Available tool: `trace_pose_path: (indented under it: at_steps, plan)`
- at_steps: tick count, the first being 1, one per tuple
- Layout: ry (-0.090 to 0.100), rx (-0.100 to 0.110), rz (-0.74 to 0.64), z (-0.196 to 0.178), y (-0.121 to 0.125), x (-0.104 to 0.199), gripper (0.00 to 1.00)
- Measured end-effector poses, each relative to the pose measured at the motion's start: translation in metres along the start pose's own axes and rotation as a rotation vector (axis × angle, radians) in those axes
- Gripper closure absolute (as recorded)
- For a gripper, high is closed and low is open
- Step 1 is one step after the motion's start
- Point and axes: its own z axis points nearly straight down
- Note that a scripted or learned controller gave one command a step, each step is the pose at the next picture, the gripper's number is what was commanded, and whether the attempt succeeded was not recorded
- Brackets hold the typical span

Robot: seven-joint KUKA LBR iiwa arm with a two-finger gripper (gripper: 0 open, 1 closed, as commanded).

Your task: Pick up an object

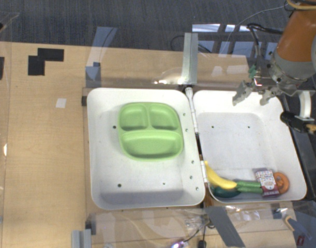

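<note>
My gripper (pixel 254 93) hangs over the far edge of the right bin (pixel 240 133), its two fingers spread apart with nothing between them. Along that bin's near edge lie a yellow banana (pixel 218 179), a dark green vegetable-like piece (pixel 241 187), a small maroon-and-white packet (pixel 266 181) and an orange round object (pixel 281 182). They lie well below the gripper in the view, far from it. The left bin (pixel 103 154) holds a green divided plate (pixel 149 130).
A metal divider (pixel 194 130) runs between the two bins. An upright metal post (pixel 190 58) stands behind their junction. Cables and fixtures crowd the right side near the arm (pixel 297 40). Wooden bench top (pixel 39 149) stretches to the left.
</note>
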Motion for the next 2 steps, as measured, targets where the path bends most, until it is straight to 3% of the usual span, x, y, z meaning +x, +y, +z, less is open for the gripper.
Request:
trace_pose_path:
  at_steps: [1,2]
  plan:
    - [0.001,0.001,-0.262,0.048,-0.047,0.071,0.0]
    - [0.0,-0.003,-0.172,0.042,-0.039,0.04,0.0]
